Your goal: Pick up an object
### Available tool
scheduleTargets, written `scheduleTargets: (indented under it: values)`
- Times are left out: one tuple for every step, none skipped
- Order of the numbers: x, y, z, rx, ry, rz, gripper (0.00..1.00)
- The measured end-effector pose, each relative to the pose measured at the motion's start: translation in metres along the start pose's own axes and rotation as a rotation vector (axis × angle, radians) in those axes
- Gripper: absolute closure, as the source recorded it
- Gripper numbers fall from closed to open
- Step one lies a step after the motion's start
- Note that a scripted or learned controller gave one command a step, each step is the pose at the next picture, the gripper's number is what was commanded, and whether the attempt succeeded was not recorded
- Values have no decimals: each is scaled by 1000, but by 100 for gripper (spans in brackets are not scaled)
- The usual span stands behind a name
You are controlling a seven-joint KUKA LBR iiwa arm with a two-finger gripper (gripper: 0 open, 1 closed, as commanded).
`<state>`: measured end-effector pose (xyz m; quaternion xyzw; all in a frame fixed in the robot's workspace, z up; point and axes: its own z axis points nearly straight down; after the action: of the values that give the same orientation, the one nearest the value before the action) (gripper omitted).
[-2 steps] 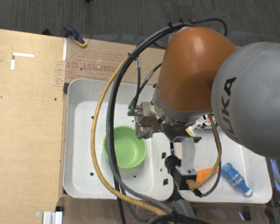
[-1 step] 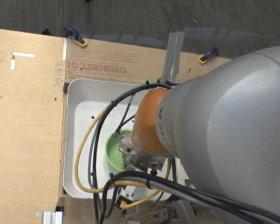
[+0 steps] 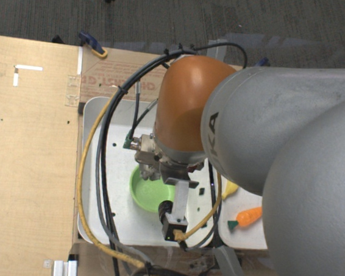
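- Since the arm [image 3: 270,144] covers much of both bins, the gripper [image 3: 159,174] is seen only from behind the wrist. How far open it is cannot be told, nor whether it has hold of anything.
- The gripper hangs over the left bin [image 3: 88,156], directly above a green bowl [image 3: 145,194] that lies toward the bin's lower edge in the camera view.
- Judged target: the bowl. A carrot [image 3: 248,218] and a yellow item [image 3: 230,188] lie in the right bin [image 3: 254,238], well apart from the gripper.
- Recommended approach: come straight down with the gripper set astride the bowl's rim, since the thin wall looks like the only graspable part. A grasp at the bowl's centre would likely close on nothing.
- Risk noted: the smooth, curved wall may slip or tip, and the bowl may slide across the bin floor. Close firmly before lifting, then lift slowly and level.
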<state>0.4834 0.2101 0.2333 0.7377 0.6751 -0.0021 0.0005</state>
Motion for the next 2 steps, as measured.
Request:
scheduleTargets:
  values:
    - [-85, 1, -44, 1, 0, 154, 100]
    - [-41, -2, -72, 0, 0, -220, 100]
